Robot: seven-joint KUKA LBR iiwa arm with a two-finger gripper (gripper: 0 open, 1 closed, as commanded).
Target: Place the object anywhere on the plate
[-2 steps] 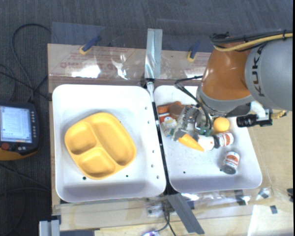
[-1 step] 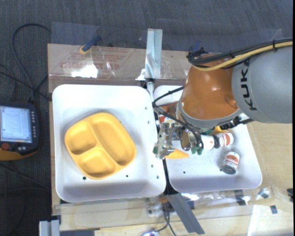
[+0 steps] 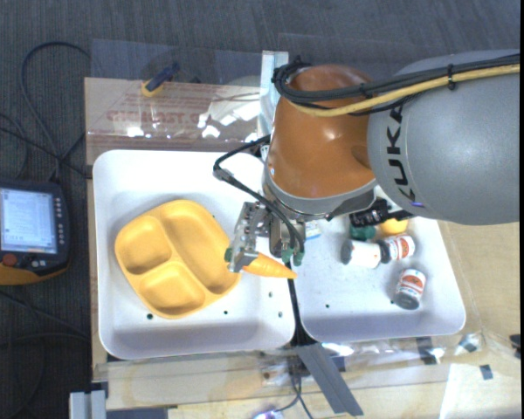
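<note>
A yellow plate (image 3: 168, 256) with three compartments lies tilted in the left bin (image 3: 122, 177). My gripper (image 3: 262, 258) hangs over the divide between the two bins, just off the plate's right edge. An orange carrot-shaped object (image 3: 269, 268) with a green end sits between its fingers, pointing to the right. The gripper is shut on that carrot. The arm's orange band and grey body cover the back of both bins.
The right bin (image 3: 380, 308) holds several small things: a white bottle (image 3: 364, 253), a red and white can (image 3: 409, 287), a yellow piece and a green piece near the arm. A teach pendant (image 3: 24, 227) lies left of the bench.
</note>
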